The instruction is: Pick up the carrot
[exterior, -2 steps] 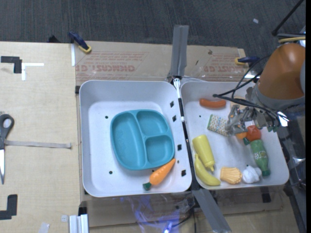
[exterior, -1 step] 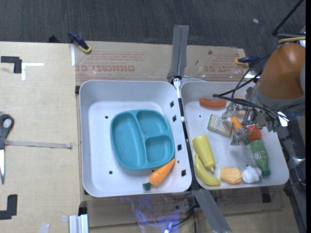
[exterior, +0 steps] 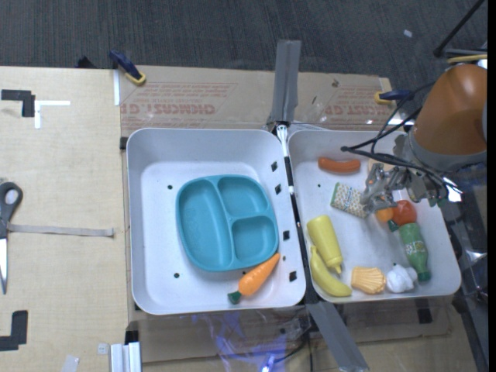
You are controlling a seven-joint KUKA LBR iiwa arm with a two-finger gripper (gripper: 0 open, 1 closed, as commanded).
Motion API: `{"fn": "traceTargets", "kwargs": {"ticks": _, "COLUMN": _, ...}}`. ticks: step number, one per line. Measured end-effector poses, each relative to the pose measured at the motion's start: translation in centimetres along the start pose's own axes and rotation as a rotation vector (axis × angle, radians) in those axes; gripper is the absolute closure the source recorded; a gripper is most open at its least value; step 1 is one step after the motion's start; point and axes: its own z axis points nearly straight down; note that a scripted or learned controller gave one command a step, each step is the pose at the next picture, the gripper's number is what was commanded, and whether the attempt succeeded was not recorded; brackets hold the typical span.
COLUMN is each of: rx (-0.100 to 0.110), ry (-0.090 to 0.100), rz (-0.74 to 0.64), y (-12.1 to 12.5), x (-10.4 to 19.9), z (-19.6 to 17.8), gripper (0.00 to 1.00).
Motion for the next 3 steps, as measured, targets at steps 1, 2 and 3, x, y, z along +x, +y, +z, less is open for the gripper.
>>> {"fn": "traceTargets", "kwargs": {"ticks": 1, "rx": -0.001, "ry": 0.0, "rz": 0.0, "y": 0.0, "x": 0.0, "z": 0.0, "gripper": 0.0}}
{"fn": "traceTargets", "kwargs": {"ticks": 2, "rx": -0.006, "ry": 0.027, "rz": 0.181, "y": -3.3, "x": -1.6, "z": 3.1, "gripper": 0.0}}
{"fn": "traceTargets", "kwargs": {"ticks": 3, "rx": -0.005, "ry": 0.021, "rz": 0.177, "y": -3.2, "x": -1.9, "z": 2.0, "gripper": 1.0}}
